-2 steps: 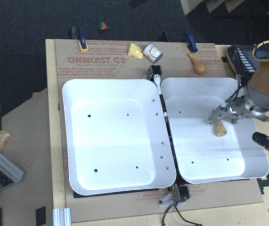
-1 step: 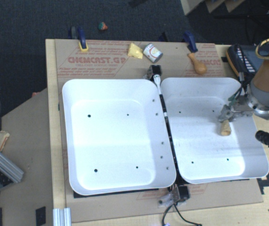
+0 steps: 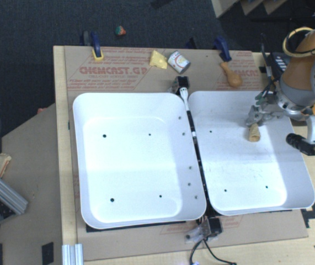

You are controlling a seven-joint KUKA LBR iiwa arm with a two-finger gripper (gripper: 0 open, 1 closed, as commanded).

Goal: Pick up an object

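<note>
Two shallow white plastic bins, the left bin [image 3: 91,148] and the right bin [image 3: 245,186], each carry small black dots; both sit on a pale brown cardboard sheet [image 3: 135,68] printed with red lettering. A small tan cork-like piece [image 3: 254,132] lies in the right bin under the silver-grey metal gripper [image 3: 262,114]. The arm's wrist band [image 3: 300,65] is orange, and blue clamps [image 3: 95,42] grip the board's far edge

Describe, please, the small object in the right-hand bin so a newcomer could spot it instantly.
Start at the right bin. Near its upper right, just below the gripper, lies a small tan cork-like piece. It is the one loose item on that white floor, unlike the tiny black dots.
</note>
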